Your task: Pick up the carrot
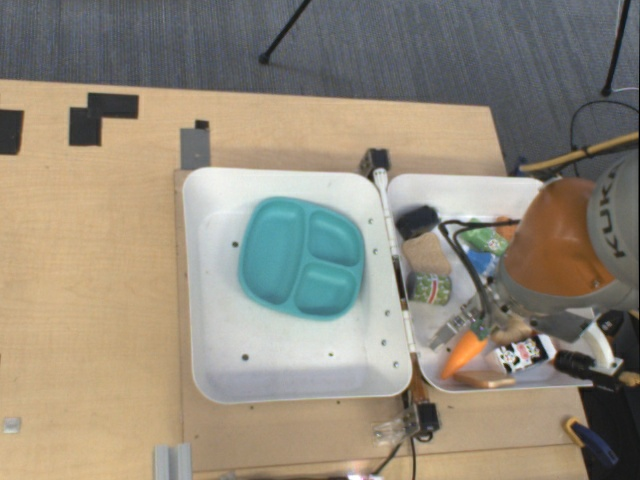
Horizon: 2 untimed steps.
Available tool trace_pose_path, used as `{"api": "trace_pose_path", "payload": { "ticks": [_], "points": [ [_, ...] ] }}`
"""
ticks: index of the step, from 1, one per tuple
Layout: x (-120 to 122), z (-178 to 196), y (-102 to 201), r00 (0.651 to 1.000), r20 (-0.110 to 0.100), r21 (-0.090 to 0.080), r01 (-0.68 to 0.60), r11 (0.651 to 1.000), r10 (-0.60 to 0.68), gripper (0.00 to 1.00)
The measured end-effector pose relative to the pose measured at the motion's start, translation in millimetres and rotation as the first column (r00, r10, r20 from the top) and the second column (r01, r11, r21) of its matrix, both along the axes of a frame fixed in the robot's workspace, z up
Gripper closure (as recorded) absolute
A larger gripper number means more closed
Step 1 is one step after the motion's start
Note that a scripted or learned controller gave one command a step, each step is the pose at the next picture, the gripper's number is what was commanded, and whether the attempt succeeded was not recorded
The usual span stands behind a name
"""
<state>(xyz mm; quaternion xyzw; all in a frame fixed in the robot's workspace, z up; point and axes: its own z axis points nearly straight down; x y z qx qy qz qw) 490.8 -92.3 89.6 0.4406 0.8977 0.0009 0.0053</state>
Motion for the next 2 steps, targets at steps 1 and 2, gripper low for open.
{"api": "trace_pose_path", "payload": {
  "ticks": [1, 2],
  "points": [
    [4.1, 12.4, 2.4, 1.000, 0.011, 0.003, 0.003, 1.000, -0.003, 1.00],
    [3.7, 11.8, 2.5, 1.000, 0.009, 0.003, 0.004, 1.000, -0.004, 0.00]
  ]
}}
